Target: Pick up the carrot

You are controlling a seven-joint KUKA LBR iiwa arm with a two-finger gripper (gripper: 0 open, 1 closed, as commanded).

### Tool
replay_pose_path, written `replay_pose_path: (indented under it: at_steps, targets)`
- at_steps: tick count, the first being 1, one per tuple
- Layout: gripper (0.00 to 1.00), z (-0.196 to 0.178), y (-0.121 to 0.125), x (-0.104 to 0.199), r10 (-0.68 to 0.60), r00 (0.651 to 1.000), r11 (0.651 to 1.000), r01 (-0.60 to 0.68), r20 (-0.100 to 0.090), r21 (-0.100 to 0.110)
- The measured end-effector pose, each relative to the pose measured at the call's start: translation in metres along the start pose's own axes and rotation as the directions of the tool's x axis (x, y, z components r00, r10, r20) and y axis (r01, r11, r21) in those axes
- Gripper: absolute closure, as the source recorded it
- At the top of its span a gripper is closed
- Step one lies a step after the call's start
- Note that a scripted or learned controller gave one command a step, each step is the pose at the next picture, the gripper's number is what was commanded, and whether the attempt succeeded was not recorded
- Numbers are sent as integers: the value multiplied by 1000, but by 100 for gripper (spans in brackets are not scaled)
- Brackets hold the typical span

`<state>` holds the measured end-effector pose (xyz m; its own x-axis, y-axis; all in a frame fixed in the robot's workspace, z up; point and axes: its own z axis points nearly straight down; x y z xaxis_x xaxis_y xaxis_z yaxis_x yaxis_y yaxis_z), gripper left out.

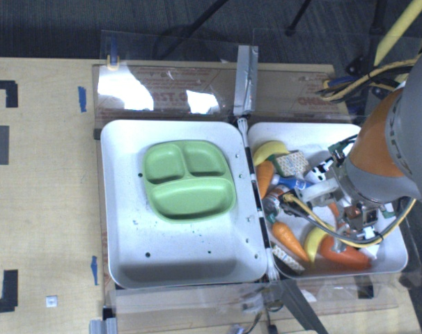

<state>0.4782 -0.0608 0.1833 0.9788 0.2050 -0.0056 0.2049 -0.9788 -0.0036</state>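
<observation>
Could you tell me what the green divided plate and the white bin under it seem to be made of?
The green divided plate looks like moulded plastic with a matte finish: even colour, soft rounded compartment edges, no sharp glare. The left white bin also appears to be plastic, smooth and slightly glossy, with rounded corners and dark specks on its floor. Neither can be confirmed by look alone.
</observation>
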Motion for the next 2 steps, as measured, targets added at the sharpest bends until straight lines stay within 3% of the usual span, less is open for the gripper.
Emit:
replay_pose_path:
  at_steps: [1, 2]
  targets:
    - [0, 0, -95, 20, -73, 997, 997, 73, -1, -1]
    - [0, 0, -48, 11, -48, 999, 999, 48, -1, 0]
